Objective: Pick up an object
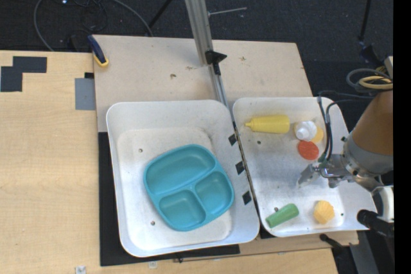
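The gripper (pixel 313 172) hovers low over the right bin (pixel 273 167), its fingers spread with nothing between them. Around it lie a yellow bottle (pixel 268 124), a red disc (pixel 308 150), a small white-and-yellow piece (pixel 307 131), a green cylinder (pixel 282 215) and a yellow ball (pixel 324 211). The left bin (pixel 128 138) holds a teal divided tray (pixel 187 186).

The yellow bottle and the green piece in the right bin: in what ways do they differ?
Colour: the yellow bottle is yellow, the green piece is green.
Size: the bottle looks longer and thicker than the green piece.
Place: the bottle lies near the far wall of the right bin, the green piece near its front wall.
Both lie on their sides, apart from the gripper.
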`<state>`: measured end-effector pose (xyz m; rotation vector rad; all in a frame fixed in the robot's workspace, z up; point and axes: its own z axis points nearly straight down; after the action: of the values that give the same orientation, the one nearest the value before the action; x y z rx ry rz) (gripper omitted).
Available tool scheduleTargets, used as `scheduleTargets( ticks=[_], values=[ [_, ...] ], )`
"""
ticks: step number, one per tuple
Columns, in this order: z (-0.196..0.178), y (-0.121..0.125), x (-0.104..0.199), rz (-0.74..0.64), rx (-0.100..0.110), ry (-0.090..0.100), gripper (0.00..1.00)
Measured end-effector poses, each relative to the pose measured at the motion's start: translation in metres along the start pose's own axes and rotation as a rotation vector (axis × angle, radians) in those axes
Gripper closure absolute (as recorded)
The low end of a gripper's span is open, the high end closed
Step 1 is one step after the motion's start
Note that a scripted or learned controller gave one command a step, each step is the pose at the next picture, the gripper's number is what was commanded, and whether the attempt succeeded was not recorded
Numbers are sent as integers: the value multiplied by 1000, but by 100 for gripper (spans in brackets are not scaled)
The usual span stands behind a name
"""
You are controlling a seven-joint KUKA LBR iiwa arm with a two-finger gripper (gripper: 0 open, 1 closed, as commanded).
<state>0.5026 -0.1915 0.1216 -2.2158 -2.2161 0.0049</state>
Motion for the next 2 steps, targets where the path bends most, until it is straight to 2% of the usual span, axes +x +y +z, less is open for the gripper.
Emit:
scheduleTargets(
  ticks=[1,2],
  values=[
    [27,2,-1,0,-7,0,0],
    [16,5,1,1,-15,7,100]
  ],
)
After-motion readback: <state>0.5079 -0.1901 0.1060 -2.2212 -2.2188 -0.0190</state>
